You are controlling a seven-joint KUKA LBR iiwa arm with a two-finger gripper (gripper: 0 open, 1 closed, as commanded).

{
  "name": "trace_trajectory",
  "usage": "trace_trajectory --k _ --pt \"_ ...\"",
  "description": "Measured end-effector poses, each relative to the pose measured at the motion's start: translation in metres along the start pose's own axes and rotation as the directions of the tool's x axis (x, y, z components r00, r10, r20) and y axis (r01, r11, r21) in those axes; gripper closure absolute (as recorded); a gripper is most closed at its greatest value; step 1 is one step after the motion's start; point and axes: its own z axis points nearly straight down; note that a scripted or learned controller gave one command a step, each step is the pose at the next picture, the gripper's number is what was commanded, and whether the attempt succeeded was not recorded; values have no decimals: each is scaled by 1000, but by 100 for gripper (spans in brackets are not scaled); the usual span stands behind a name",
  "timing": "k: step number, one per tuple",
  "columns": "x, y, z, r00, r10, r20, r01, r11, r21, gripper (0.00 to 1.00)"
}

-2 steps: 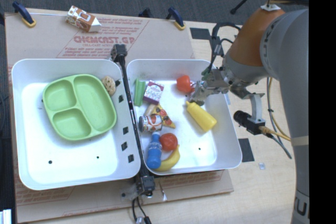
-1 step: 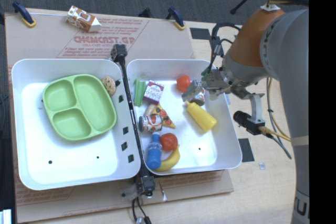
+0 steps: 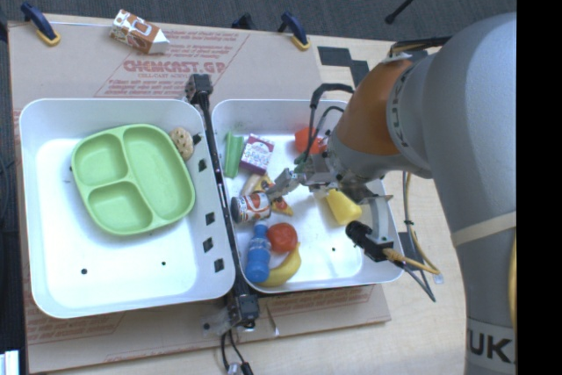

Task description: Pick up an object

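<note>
Red-and-white label marks the small can (image 3: 252,206) I am watching. It lies on its side near the left wall of the right bin (image 3: 351,272), in a huddle of small toys. Its long axis runs roughly left to right across the view, and I cannot tell which end is the top. The gripper (image 3: 284,181) sits just beside it, up and to the right, over a yellow-and-red jumble (image 3: 266,187) too small to name. Whether the gripper is open or closed I cannot tell, and I see nothing held in it. A blue bottle (image 3: 257,257), a red ball (image 3: 282,235) and a banana (image 3: 285,270) lie nearer the camera. The arm (image 3: 413,114) hides part of an orange item (image 3: 305,139) at the bin's far side.
</note>
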Motion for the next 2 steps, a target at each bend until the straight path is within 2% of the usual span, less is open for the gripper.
trace_trajectory --k 1,2 --pt "1 1 -11 1000 -4 -2 4 1000 -1 100" --pt "-6 -34 -127 1000 2 3 -2 1000 -3 100"
